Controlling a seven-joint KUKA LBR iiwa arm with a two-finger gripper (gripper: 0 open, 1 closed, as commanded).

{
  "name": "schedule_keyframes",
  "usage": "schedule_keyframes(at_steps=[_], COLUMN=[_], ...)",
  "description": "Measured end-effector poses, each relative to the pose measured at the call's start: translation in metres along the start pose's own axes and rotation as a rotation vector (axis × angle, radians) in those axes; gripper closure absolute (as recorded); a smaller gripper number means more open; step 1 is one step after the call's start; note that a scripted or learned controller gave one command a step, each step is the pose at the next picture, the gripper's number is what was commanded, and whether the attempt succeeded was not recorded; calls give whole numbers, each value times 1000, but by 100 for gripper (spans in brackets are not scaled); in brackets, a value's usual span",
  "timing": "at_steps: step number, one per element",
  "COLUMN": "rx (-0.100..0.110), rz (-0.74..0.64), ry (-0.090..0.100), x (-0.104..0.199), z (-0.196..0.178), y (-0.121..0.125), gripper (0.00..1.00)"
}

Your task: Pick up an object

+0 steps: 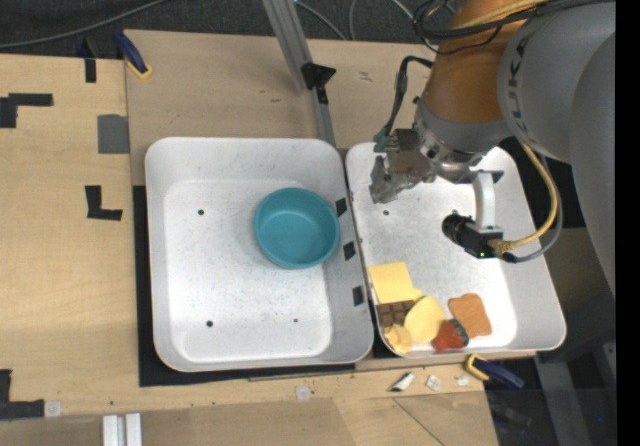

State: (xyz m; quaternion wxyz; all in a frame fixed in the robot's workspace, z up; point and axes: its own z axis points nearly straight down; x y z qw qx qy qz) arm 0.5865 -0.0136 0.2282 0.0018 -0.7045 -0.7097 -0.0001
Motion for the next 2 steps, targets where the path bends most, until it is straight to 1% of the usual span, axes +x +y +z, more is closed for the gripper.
schedule_keyframes(at_steps=[1,2], rx=[2,2], rz=[1,2], ry=[-1,-2], x=[48,90], z=[11,15], y=[-22,-41], gripper=[100,100])
